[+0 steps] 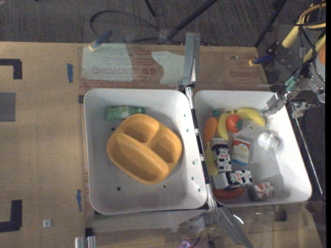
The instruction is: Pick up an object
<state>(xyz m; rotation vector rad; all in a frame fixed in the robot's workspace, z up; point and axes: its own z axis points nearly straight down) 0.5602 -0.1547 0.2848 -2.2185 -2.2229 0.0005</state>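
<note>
Gripper (pixel 273 105): over right white bin's (pixel 299 175) far right corner; whether clenched or released, cannot tell
Yellow plastic banana (pixel 252 115): curved, far edge, beside orange-red tomato toy (pixel 234 122)

Showing orange-yellow on the divided plate (pixel 145 148), green on the packet (pixel 124 111), black-and-white cow patches on the cartons (pixel 223 157), yellow on the banana (pixel 250 115).

Arm (pixel 316 71) cut off at right edge; red item (pixel 228 192) half hidden under cartons (pixel 233 179)
</note>
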